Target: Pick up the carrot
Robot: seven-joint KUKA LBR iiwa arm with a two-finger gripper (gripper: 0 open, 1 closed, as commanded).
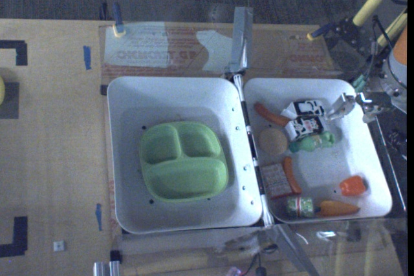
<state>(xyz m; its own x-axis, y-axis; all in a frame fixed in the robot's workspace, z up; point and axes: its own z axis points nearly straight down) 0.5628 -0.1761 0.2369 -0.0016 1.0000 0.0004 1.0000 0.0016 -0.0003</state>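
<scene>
Left to right for you. Left shallow white bin (123, 97) on the worktop carries a green moulded plastic divided tray (184, 161), nothing else.

Right shallow white bin (376, 165) is cluttered: two orange sausage-shaped pieces, one near the far-left corner (272, 115), one lower by the divider (292, 175); a tan round bun-like item (273, 141); a reddish flat packet (275, 180); a black-and-white printed carton (306, 119) touching a green plastic bottle (313, 141); a small green can (300, 206).

Your target, the long tapered orange carrot (337, 208), lies flat along the near wall, just right of the can, with a stubby orange-red piece (353, 186) just behind it.

The claw (341, 106) sits over the far right of that bin, near the carton, well apart from the carrot. You can't tell its finger opening from here; nothing visibly in it.

Handling guess: looks like a toy, so light, stiff, smooth, likely to roll or squirt out. Take it across the thick middle, fingers square to its length. Watch the near wall and the can for finger clearance.
</scene>
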